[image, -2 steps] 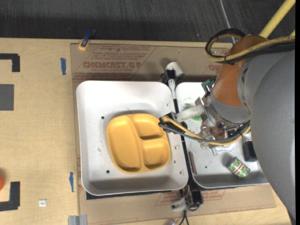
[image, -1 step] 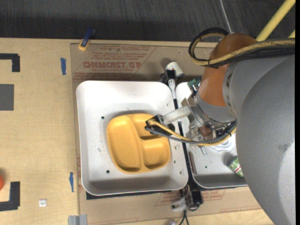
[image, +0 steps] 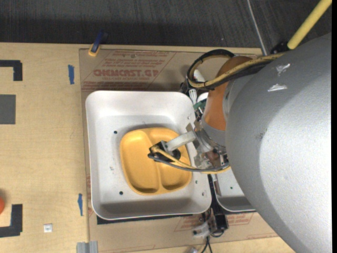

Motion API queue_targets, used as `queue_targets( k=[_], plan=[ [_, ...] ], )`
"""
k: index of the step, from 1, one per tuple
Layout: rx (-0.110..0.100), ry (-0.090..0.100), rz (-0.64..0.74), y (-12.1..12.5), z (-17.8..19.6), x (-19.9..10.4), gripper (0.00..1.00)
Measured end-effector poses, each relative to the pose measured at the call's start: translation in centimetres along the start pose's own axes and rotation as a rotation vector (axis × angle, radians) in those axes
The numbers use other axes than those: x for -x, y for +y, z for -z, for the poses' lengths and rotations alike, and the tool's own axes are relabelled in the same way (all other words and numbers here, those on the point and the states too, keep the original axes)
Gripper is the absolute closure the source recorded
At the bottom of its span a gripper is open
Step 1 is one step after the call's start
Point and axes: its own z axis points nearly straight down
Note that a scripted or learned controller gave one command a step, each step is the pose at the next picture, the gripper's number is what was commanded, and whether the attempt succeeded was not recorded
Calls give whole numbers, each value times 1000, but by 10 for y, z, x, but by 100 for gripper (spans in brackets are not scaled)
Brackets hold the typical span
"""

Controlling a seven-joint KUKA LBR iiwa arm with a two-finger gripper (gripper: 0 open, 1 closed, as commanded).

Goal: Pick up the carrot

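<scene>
A yellow two-compartment dish lies in the middle of the left white bin. My gripper hangs over that bin's right rim, just past the dish's right edge, under the orange-banded wrist. The large grey arm comes in from the right and covers most of what lies below it.
The right bin shows as a small corner beneath the arm. Both bins rest on a cardboard sheet on the tan bench. Blue tape marks sit left of the bin. A small red-orange thing is cut off by the far left edge.
</scene>
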Motion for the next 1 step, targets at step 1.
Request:
queue_targets(
  k=[1],
  plan=[
    [3, 5, -84, -19, 55, 10, 100]
  ],
)
